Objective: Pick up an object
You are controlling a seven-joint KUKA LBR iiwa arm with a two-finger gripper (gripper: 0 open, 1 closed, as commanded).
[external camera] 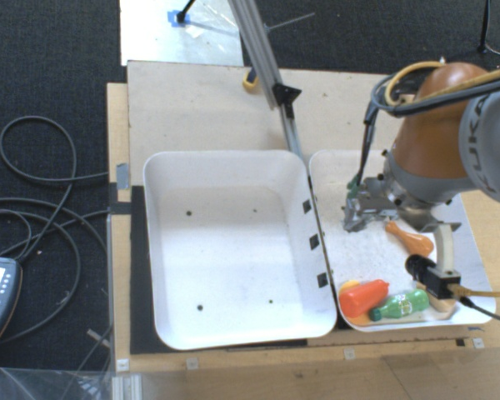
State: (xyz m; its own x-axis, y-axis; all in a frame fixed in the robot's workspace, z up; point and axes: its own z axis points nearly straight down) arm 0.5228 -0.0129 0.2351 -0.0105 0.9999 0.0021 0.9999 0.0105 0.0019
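Fingers: state could not be told; the gripper (356,215) was a dark metal cluster with its tips indistinct.
Gripper position: over the right bin (329,169), near that bin's left wall, below the arm's orange band.
Orange object (410,238): lay toward the right bin's right side, partly under the wrist.
Red-orange object (363,296): at the right bin's front edge, near its front-left corner.
Green bottle (402,305): just beside the red-orange object, along the same front edge.
Left bin (225,248): bore small dark specks on its floor.
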